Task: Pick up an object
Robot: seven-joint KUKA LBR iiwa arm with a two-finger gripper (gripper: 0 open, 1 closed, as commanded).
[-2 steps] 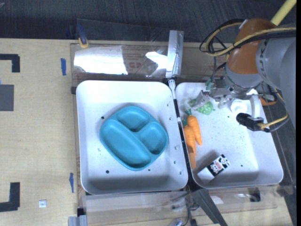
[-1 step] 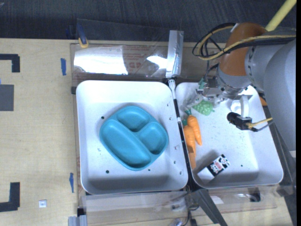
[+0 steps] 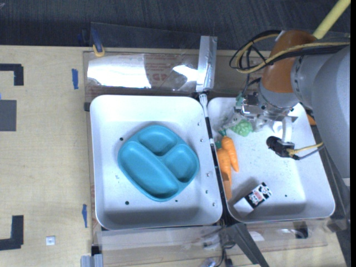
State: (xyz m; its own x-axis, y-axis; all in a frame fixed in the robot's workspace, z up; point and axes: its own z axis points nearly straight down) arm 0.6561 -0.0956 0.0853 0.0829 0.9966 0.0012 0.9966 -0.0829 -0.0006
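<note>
You can see the gripper [image 3: 261,115] low in the right bin [image 3: 311,202], at its far left corner, right over a green object [image 3: 243,128]; whether its fingers are spread or closed, you cannot tell. Just beside the green object, an orange carrot [image 3: 227,156] lies along the bin's left wall, and a small black-and-white object [image 3: 258,194] sits nearer you. A blue divided tray [image 3: 158,161] rests in the left bin [image 3: 111,204].
</note>
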